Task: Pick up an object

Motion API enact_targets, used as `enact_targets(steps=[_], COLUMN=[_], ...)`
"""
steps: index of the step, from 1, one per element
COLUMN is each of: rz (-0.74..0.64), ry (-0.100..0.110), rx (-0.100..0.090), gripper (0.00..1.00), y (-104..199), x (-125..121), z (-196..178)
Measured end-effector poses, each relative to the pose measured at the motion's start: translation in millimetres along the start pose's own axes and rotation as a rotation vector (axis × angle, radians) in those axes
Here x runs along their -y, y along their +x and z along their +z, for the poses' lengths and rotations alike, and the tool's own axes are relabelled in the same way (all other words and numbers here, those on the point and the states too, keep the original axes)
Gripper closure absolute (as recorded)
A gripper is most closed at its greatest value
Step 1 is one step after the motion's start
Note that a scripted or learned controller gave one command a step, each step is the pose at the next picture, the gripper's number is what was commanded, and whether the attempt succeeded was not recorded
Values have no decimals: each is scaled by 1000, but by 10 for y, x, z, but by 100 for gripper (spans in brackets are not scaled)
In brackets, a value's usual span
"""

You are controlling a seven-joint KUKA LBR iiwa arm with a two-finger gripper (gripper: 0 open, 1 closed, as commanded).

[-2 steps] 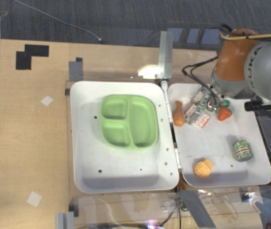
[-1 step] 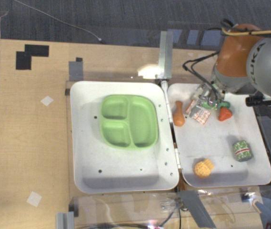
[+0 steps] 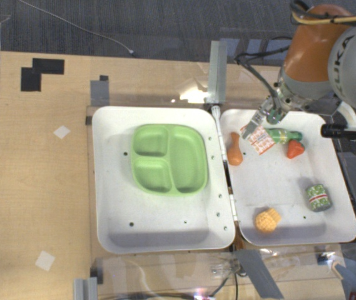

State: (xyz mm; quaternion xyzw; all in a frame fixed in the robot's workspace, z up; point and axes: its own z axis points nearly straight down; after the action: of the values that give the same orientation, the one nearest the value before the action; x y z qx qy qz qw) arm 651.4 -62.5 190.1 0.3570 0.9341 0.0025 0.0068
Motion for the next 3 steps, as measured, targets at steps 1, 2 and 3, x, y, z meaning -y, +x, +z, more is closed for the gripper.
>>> enact_targets(steps=[1, 2, 3], rz=[252, 465, 1107], ry=[5, 7, 13], rx=[-8, -10, -5], gripper=[100, 100, 100], y=[734, 1855, 1936], x=[-61, -511, -539], z=[26, -210, -136])
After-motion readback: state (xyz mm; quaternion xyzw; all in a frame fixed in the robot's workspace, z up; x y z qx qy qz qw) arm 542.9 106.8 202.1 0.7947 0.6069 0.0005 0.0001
